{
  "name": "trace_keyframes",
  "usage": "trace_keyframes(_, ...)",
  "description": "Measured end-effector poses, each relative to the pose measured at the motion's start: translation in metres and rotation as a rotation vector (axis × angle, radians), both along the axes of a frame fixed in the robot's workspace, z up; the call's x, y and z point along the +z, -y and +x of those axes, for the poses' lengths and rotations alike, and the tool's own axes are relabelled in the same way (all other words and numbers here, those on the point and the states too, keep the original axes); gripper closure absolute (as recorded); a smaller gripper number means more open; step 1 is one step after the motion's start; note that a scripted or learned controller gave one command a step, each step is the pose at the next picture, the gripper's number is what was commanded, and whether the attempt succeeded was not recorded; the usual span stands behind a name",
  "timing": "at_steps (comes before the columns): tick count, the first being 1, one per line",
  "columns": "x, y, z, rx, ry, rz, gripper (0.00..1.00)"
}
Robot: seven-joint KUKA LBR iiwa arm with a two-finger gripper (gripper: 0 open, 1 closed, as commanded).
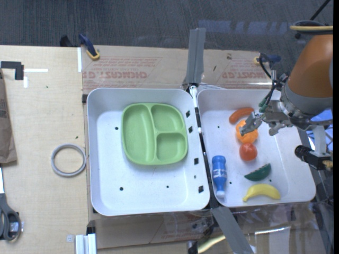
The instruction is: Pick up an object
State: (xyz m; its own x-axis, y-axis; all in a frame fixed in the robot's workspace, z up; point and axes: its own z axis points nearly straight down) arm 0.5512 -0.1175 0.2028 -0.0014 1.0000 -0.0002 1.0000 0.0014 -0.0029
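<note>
The grey two-finger gripper (253, 124) hovers with fingers apart over the round orange toy fruit (248, 135) in the right white bin (296, 192) — descend straight, centred, then close gently, avoiding the red tomato (248, 152) just beside it.

Bright, even overhead light. Two shallow white plastic bins (100, 157) near glare, soft shadows under inner walls. Green divided plastic plate (154, 133) crisp, faint sheen. Grey-and-orange arm (312, 67) slightly soft at frame edge. Mild wide-angle bowing.
</note>
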Motion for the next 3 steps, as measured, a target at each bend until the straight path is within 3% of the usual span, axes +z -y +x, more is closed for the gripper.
trace_keyframes(1, -0.111, 0.021, 0.059, -0.127, 0.002, 0.000, 0.00)
trace_keyframes(2, -0.102, 0.022, 0.059, -0.129, 0.001, 0.000, 1.00)
trace_keyframes(3, 0.002, -0.081, 0.107, -0.245, 0.002, -0.001, 1.00)
